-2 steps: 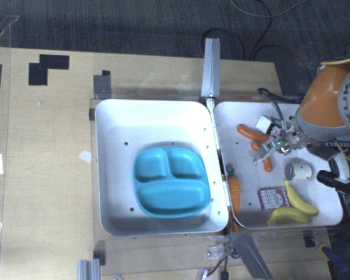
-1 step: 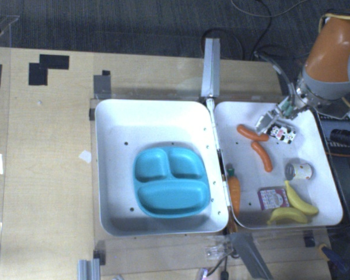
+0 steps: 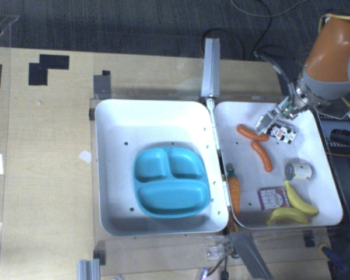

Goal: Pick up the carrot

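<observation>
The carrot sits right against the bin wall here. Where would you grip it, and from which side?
Grip the carrot mid-body, from straight above. It lies lengthwise against the right bin's left wall, so close the gripper along that wall, probably end to end; across looks blocked.

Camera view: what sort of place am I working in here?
Most likely a robot lab test bench, not a kitchen: two white bins fixed side by side on a wooden bench, toy-like food such as the carrot and bananas, loose cables on dark carpet behind, and the tool over the right bin.
</observation>
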Robot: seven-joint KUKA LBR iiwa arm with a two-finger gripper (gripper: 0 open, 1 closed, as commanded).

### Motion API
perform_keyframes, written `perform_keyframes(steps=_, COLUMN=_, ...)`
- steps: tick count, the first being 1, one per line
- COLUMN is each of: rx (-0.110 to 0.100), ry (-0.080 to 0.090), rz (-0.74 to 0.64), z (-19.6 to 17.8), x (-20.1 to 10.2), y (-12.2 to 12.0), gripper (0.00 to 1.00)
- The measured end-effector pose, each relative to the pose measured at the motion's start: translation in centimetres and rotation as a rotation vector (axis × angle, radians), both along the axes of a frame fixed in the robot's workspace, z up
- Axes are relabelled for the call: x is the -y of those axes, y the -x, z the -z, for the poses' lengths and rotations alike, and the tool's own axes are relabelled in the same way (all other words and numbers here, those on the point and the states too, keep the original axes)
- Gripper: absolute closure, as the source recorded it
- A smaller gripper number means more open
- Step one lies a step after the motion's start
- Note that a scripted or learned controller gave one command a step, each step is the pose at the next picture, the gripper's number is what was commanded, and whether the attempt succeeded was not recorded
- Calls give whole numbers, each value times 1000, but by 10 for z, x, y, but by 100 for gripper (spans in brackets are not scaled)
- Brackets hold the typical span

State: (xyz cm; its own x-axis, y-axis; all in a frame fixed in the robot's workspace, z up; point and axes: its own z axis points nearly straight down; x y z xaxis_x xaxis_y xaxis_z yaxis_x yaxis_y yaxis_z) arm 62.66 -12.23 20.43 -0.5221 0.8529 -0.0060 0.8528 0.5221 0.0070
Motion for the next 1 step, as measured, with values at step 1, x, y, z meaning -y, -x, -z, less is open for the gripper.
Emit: perform_keyframes(steps=1, rx=4, ry=1, rz=-90, z=115, x=-29, y=7, gripper=0)
